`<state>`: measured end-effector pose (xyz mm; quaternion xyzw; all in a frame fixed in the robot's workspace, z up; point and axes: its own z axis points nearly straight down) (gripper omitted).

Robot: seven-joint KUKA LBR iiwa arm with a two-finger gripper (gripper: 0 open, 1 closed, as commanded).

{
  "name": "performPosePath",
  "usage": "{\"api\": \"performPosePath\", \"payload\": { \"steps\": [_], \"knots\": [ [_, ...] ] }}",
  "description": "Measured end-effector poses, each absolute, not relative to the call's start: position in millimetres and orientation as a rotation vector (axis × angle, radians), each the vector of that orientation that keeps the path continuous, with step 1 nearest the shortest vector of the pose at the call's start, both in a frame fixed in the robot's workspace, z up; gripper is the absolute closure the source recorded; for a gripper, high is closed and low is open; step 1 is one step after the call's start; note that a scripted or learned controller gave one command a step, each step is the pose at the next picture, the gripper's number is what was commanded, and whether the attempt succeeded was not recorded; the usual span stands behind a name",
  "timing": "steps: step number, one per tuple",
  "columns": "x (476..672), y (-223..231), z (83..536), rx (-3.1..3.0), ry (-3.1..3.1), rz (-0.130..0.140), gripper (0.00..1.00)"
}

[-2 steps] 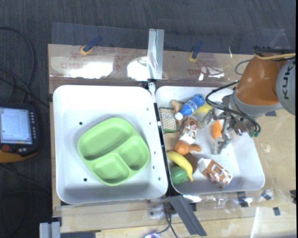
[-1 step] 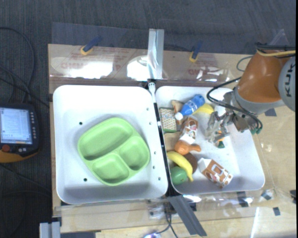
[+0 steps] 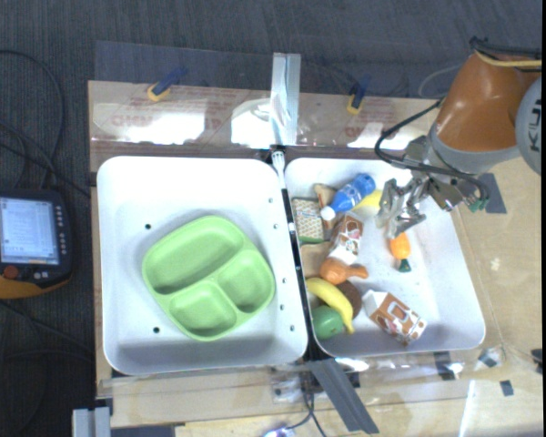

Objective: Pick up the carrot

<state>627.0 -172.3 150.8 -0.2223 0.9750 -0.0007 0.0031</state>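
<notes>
Carrot (image 3: 400,248) in right bin (image 3: 455,271)

Colours here: two shallow white plastic bins, left bin (image 3: 127,198) and right bin (image 3: 455,289). Left one has a lime-green three-compartment plastic tray (image 3: 209,276). Right one's a jumble: small orange toy carrot with a green tip (image 3: 399,248), yellow toy banana (image 3: 335,300) over a bright green round toy (image 3: 326,321), blue plastic bottle with a white cap (image 3: 348,195), and a brown-and-white patterned little carton (image 3: 396,317). The arm's big orange band (image 3: 478,107) sits on grey, with a metallic grey two-finger gripper (image 3: 402,209). Bench is pale tan wood (image 3: 514,271), floor dark grey carpet (image 3: 209,12).
</notes>
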Motion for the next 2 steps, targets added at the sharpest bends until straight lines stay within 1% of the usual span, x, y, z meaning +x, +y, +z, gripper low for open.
{"api": "performPosePath", "payload": {
  "steps": [1, 2],
  "knots": [
    [555.5, -191.1, 92.4, -1.017, 2.959, -0.007, 1.00],
    [609.6, -219.9, 91.9, -1.059, 2.942, -0.013, 1.00]
  ]
}}
